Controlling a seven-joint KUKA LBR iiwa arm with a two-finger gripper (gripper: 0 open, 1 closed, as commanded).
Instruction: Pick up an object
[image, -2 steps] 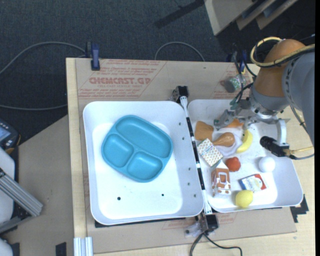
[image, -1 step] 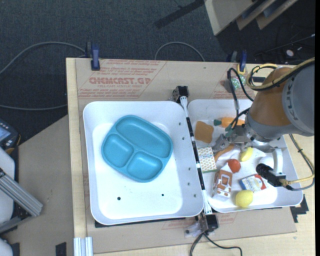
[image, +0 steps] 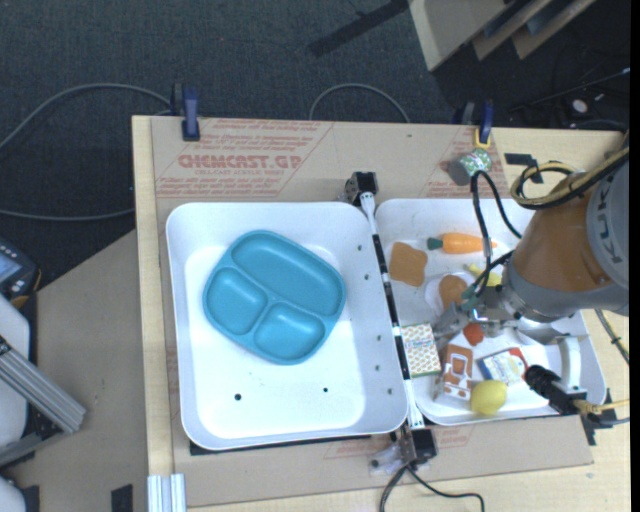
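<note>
Sitting nearest in the right bin (image: 590, 375), a lemon (image: 488, 397) lies beside a small carton (image: 456, 372). Just beyond the lemon, the tool (image: 478, 318) hangs low over the clutter, its state impossible to tell. Farther back lies a carrot (image: 460, 242).

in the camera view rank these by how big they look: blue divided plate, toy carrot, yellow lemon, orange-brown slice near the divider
1. blue divided plate, by far the largest
2. orange-brown slice and toy carrot: close in apparent size, not ranked against each other
3. yellow lemon, slightly smaller, though the margin is thin
</note>
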